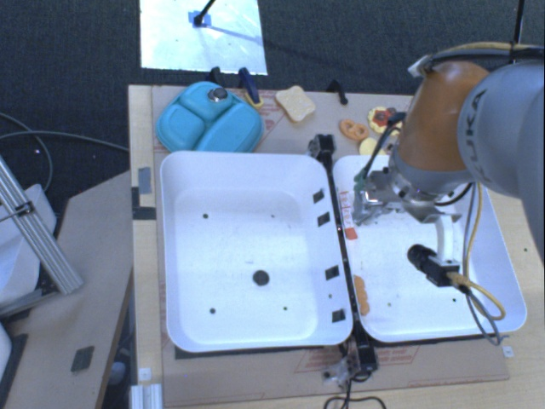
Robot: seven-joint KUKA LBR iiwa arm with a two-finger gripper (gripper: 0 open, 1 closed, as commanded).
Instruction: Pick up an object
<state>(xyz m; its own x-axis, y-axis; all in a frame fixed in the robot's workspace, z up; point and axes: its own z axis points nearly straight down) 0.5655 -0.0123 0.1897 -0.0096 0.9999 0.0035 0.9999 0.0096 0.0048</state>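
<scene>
My gripper point(364, 204) hangs low over the left part of the right bin point(490, 313), close to the divider between the two bins. The arm's orange band and grey wrist cover most of the gripper from above. A small orange object point(361, 295) lies against the right bin's left wall, nearer the front than the gripper and apart from it. In the left bin point(183, 228), a small dark round object point(261, 277) rests on the floor near the middle.
Behind the bins lie a blue sectioned dish point(210, 119), a toast-shaped piece point(295, 103), an orange pretzel-like piece point(353, 129) and a few small toys point(381, 116). A black connector with a yellow cable point(434, 267) hangs from the arm over the right bin.
</scene>
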